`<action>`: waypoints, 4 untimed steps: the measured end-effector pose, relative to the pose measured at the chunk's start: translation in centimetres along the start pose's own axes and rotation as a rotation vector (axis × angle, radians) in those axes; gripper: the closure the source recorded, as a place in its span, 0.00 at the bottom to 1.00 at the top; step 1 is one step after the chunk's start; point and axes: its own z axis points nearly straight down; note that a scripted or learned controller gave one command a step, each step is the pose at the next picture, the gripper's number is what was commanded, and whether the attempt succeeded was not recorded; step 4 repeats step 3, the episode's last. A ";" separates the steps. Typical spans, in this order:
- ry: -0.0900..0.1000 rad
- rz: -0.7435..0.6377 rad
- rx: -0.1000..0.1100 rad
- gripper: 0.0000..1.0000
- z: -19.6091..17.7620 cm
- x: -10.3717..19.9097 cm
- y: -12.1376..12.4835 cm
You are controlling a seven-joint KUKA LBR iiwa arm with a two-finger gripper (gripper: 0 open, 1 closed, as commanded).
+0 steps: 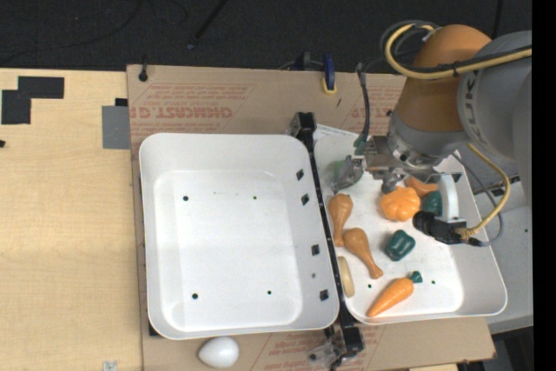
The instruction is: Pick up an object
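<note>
Crowded among plastic toy foods in the right white bin (486,295), the grey two-finger gripper (380,172), its grip impossible to judge, risks nudging the orange toy pumpkin (399,203) aside.

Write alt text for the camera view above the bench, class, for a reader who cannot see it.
A grey and orange robot arm reaches from the right over the right white bin, which holds a toy carrot, two drumsticks, a small pumpkin and a dark green piece. A white egg lies outside the left bin.
</note>
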 end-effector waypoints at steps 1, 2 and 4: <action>-0.006 0.013 -0.004 0.00 9.9 -3.4 -0.2; -0.005 0.014 -0.005 1.00 8.4 -3.4 -0.1; -0.003 0.001 -0.016 1.00 -1.2 5.5 0.2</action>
